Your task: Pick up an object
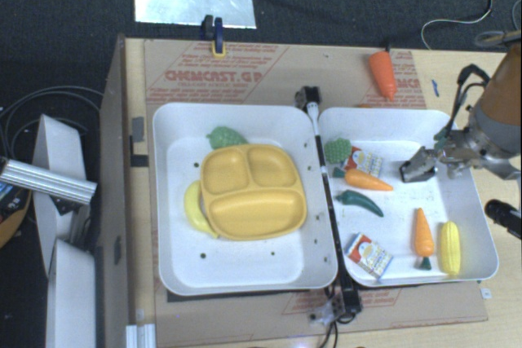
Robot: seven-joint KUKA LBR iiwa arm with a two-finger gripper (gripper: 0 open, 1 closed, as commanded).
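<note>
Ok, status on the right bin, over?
Gripper low over right bin, nothing visibly held. Nearest: carrot and green pepper, both loose. Small packet beside the carrot.

The arm (499, 122) was grey, with an orange band above the wrist. Dark cables looped beside its casing. Its two-finger gripper (410, 169) was dark grey metal with blocky fingers.

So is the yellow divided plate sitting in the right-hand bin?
No, the yellow divided plate lies in the left bin; the right bin holds carrots and other small items.
</note>
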